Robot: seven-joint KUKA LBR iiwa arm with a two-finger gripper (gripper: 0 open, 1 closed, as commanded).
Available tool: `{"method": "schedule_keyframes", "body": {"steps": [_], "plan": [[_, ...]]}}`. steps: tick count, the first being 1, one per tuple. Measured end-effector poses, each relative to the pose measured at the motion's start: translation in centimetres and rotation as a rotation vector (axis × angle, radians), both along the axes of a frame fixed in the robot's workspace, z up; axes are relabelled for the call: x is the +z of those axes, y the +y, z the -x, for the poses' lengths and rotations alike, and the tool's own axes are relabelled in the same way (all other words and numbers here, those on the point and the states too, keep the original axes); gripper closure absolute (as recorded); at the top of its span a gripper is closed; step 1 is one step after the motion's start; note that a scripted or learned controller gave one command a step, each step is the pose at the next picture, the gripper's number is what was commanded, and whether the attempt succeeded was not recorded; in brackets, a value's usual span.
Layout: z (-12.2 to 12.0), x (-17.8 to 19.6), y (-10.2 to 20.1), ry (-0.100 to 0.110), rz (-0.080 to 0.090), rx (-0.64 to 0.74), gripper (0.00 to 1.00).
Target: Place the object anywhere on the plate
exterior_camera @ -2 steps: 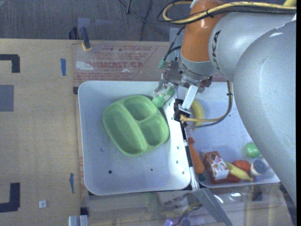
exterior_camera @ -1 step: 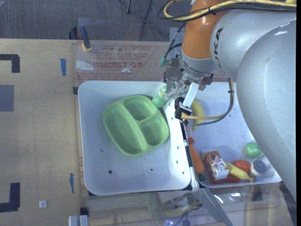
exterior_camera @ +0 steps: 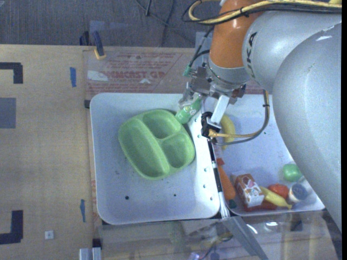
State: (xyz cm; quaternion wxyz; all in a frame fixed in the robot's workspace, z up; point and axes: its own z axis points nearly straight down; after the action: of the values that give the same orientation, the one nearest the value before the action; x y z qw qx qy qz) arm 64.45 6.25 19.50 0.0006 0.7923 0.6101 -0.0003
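The claw (exterior_camera: 191, 105) is clenched on a green object (exterior_camera: 187, 113) at the green plate's (exterior_camera: 156, 143) upper right rim

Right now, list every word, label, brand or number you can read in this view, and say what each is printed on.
"KU": black letters on the grey arm beside its orange band; the rest is cut off by the curve.
Faded red lettering on the brown cardboard sheet behind the left white bin: too blurred to read.
Print on the small red and white carton in the right white bin: too small to read.
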Motion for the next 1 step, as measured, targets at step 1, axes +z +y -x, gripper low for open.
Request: {"method": "schedule_keyframes", "body": {"steps": [1], "plan": [[0.0,0.0,0.0,0.0,0.0,0.0,0.0]]}}
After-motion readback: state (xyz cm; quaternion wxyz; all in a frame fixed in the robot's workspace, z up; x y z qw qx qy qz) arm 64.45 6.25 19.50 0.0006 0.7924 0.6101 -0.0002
